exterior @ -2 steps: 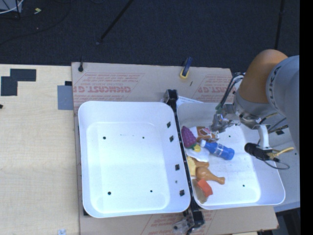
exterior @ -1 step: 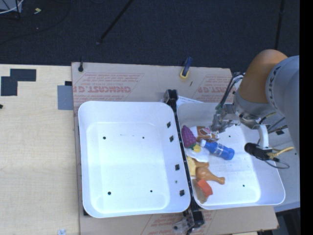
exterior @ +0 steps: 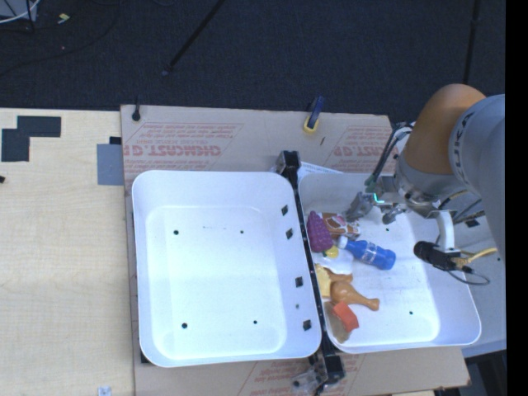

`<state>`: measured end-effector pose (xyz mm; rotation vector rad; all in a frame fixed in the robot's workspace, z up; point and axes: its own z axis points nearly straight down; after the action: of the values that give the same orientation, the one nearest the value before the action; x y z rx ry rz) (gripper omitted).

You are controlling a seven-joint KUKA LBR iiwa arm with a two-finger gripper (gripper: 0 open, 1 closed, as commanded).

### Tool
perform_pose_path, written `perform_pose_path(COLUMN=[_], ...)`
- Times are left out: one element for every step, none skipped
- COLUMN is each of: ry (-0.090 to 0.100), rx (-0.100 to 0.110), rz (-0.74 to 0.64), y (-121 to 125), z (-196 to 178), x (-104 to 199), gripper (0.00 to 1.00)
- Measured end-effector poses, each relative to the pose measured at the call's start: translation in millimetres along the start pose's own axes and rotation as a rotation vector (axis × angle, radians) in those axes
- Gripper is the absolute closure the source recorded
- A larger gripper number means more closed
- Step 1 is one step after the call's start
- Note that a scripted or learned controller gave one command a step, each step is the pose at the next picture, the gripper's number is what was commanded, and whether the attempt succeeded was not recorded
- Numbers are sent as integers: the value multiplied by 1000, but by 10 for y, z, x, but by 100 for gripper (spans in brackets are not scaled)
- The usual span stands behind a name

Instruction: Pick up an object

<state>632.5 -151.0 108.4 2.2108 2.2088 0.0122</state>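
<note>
Hand (exterior: 360, 207) above blue bottle (exterior: 370, 253), lying lengthwise left-right

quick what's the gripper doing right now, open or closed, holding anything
Gripper: over the right bin, above the toy pile; open or closed cannot be told, and nothing is seen held.

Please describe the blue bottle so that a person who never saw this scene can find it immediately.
Look at the right bin, the one the arm reaches into. A cluster of small toys lies along its left wall; the blue bottle lies on its side at the cluster's right edge. It is the only blue item, beside a purple toy.
</note>
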Motion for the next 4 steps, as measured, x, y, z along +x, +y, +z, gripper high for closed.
perform_pose_path(ry=[-2, 1, 3, 7], rx=[-3, -5, -4, 4], rz=[1, 0, 1, -4], y=[-21, -101, -145, -186], z=[11, 35, 41, 46], x=[-6, -55, 15, 57], gripper=[0, 0, 0, 0])
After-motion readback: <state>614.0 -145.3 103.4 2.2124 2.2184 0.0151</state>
